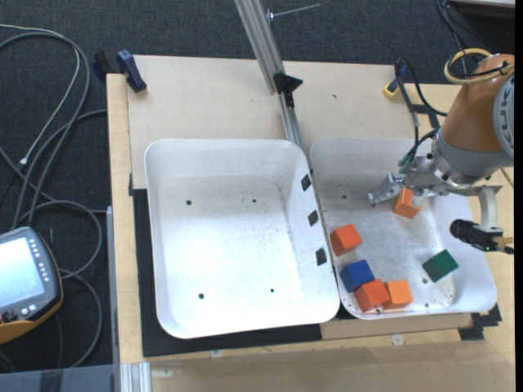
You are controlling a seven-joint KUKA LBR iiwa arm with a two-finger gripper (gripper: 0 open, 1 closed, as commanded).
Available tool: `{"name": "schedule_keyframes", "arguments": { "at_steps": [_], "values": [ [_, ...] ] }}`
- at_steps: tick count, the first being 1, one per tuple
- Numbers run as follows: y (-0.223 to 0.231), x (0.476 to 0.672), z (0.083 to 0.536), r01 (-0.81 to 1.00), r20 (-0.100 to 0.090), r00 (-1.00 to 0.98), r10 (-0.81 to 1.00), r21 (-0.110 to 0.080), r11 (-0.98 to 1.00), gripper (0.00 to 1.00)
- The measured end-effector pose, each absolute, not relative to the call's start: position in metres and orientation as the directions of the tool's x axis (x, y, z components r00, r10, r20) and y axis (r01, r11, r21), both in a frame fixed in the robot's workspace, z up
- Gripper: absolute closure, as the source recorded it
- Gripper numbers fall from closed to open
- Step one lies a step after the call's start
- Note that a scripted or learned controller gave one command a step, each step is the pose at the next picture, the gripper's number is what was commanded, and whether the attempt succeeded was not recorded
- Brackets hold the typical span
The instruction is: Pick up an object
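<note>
Five loose blocks sit nearer than the orange block (406,203) in the right bin (470,300), which sits at the tool (398,194), grip state unclear; looks light, rigid, w/ flat opposite faces best to pinch.

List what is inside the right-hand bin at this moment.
The right bin holds five loose blocks: orange, blue, red-orange, orange and green. Another orange block sits at the gripper. The arm hides the bin's far right corner.
</note>
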State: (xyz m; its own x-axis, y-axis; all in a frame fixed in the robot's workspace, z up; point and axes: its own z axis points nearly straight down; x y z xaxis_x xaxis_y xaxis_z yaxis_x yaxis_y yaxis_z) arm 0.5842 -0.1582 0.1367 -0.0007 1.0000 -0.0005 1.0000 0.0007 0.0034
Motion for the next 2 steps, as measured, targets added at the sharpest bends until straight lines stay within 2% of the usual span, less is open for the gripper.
{"name": "schedule_keyframes", "arguments": {
  "at_steps": [1, 2],
  "values": [
    [-0.158, 0.588, 0.133, 1.0, -0.002, 0.0, 1.0, 0.005, 0.0, 0.0],
    [-0.162, 0.608, 0.118, 1.0, 0.002, 0.0, 1.0, -0.002, 0.0, 0.0]
  ]
}}
